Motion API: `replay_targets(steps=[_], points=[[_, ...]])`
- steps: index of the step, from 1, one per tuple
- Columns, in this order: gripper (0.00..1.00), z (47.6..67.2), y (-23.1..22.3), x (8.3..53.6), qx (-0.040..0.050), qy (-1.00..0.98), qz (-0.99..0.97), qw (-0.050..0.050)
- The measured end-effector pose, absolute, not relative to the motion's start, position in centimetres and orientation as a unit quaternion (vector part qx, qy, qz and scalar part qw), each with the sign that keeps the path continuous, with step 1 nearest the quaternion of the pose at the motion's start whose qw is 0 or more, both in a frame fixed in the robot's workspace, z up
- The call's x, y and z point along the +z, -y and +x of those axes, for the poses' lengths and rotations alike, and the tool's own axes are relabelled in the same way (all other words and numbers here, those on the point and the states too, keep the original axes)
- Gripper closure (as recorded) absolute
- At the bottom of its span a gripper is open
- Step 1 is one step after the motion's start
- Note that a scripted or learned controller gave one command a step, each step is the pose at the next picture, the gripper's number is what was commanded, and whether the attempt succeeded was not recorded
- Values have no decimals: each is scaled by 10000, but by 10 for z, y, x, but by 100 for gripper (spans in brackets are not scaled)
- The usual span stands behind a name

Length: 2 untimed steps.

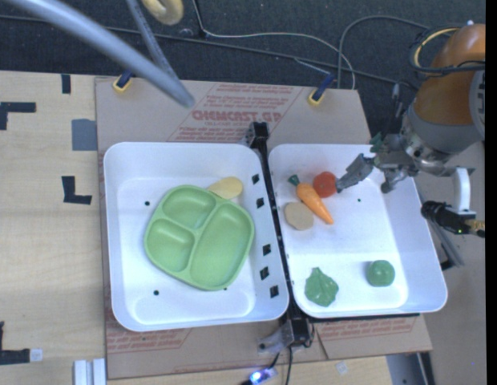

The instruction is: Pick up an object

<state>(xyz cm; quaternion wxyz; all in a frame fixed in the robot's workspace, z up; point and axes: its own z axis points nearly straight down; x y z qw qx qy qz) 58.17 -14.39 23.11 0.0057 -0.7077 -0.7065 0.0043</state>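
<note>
The right bin [417, 239] holds an orange carrot [314, 202], a red tomato [325, 184], a beige round piece [298, 216], a green leafy piece [321, 287] and a green ball [380, 273]. My gripper [370, 176] hovers over the bin's upper right part, just right of the tomato. Its two dark fingers are spread apart with nothing between them. One fingertip [350, 177] points toward the tomato.
The left bin [120, 215] holds a green divided plate [201, 237] and a pale yellow piece [227, 188] at the plate's upper edge. A black clip strip [266, 215] runs between the bins. Cables cross the dark mat behind.
</note>
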Motion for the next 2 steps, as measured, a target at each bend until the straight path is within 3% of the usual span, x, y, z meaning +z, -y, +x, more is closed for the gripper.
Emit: replay_targets(steps=[1,2], points=[[0,584,144,238,5,7077,-7066,6],[0,587,153,183,25,7072,-7070,22]])
